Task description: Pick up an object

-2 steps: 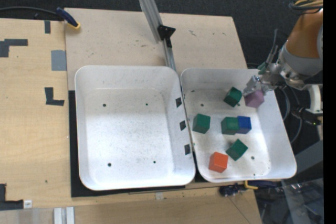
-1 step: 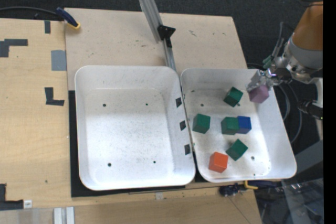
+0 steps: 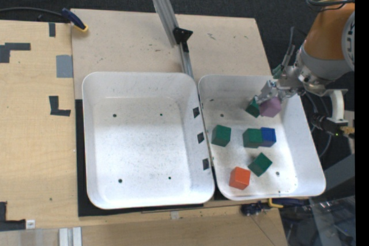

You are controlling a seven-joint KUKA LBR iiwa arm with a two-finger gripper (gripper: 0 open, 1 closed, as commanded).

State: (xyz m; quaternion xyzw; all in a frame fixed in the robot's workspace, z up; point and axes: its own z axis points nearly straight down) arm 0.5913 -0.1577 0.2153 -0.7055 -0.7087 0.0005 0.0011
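The right bin (image 3: 300,141) holds several small blocks. A purple block (image 3: 271,107) lies near its far right side, touching a dark green block (image 3: 252,109) on its left. My gripper (image 3: 270,93) hangs right over these two, its tip at the purple block's top edge. Whether it grips either block cannot be told. Nearer the front lie a green cube (image 3: 221,135), a green cube (image 3: 252,137) touching a blue cube (image 3: 268,135), another green cube (image 3: 260,163) and an orange-red cube (image 3: 240,177).
The left bin (image 3: 92,124) stands beside the right one, their rims meeting at the middle. A slanted metal rail (image 3: 164,3) runs from the top down to the bins' junction. The arm's orange band (image 3: 328,31) sits at the right, with cables beside it.
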